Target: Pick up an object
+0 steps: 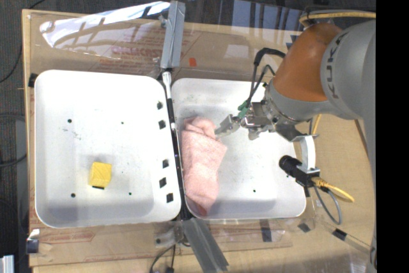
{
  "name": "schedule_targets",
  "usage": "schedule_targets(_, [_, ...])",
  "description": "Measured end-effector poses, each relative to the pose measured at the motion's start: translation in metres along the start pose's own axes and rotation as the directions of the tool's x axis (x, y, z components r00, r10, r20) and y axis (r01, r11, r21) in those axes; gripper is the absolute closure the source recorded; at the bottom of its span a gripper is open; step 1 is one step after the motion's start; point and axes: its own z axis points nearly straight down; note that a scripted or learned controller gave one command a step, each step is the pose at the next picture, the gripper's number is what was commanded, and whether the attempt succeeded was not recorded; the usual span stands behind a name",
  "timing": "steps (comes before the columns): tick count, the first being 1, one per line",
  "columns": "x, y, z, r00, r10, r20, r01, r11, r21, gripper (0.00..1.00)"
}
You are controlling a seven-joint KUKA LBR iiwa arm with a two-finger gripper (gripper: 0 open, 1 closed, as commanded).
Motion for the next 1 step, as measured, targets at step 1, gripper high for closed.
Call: schedule_targets(1, [-0.0039,0.0531,0.1064,0.992,-0.124,0.002,0.124,0.992,-0.005,0.00])
